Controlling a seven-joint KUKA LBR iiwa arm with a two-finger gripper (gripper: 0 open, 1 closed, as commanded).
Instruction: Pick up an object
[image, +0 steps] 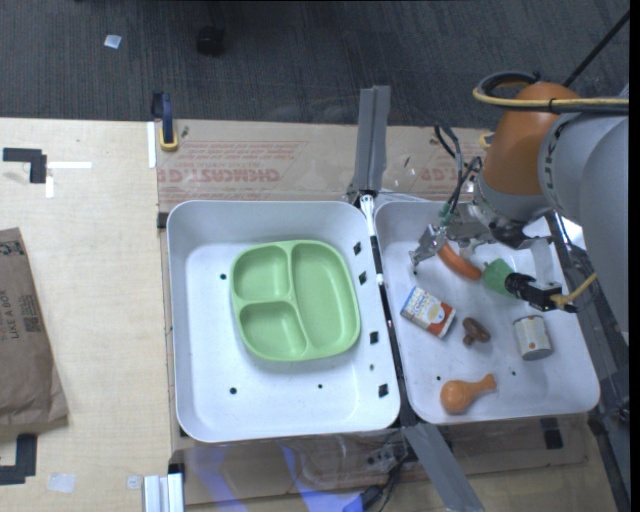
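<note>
While the gripper (432, 243) hangs low over the right bin's (570, 395) far edge, I read the carrot (460, 263) as its target.
I cannot tell whether the tool is parted or closed, and I see nothing held in it. The carrot lies just beside it near the far edge, long axis slanting from far-left to near-right. I judge the arm sits there to line up with it. A carton (429, 311), can (533, 336) and gourd (463, 392) lie nearer me; the left bin (195, 390) carries a green tray (296, 298).

Grey arm (590, 160) reaches in from right, orange band above wrist; gripper (432, 247) angled down-left, low.
</note>
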